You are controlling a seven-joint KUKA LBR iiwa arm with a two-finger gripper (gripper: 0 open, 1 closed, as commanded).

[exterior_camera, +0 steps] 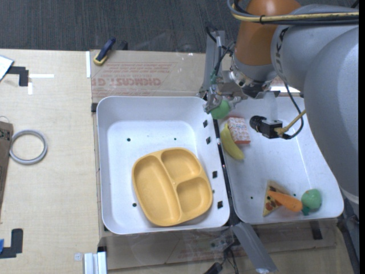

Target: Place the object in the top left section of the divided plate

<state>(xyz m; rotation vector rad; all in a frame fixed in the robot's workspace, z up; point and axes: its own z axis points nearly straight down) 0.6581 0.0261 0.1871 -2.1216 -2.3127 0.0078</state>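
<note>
The camera view gives you the grey arm (pixel 319 67) reaching in from the right, its orange band above the far edge of the right bin (pixel 285 176). The left bin (pixel 114 153) carries the yellow divided plate (pixel 171 185) in its near half, toward the right wall. Your end effector (pixel 218 103) hangs over the rim where the two bins meet, at their far corners, with a small green object (pixel 220 108) just at its tip; you cannot tell whether it is open or closed. In the right bin you have a banana (pixel 231 144) along the left wall, a red and white packet (pixel 239 129) touching it, and at the near right corner a carrot (pixel 285 201), a pizza slice (pixel 269 206) and a green ball (pixel 311 199). A tape roll (pixel 27 146) lies on the surface at its left edge.
</note>
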